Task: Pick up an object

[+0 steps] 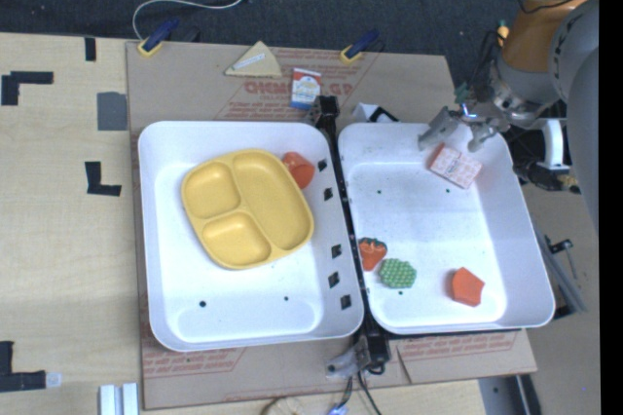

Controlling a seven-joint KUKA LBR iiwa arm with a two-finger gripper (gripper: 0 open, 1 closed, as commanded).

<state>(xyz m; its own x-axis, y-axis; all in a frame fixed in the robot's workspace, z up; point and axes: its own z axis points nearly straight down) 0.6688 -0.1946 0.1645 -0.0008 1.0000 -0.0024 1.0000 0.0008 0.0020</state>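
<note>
End effector [461,128]: over the far right corner of the right bin [516,238], fingers spread open and gripping nothing; a pink-and-white packet [455,167] lies just below them, possibly touching, though the slant leaves that unclear. Right bin, near side: orange block [467,286], green ball [397,274], small orange toy [372,253]. Left bin [165,296]: yellow divided tray [247,207].

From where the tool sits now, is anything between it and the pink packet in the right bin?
Nothing visible blocks it. The tool hangs at the upper right of the right bin, directly beside the pink packet. The orange block and green piece lie toward the bin's near edge.
</note>
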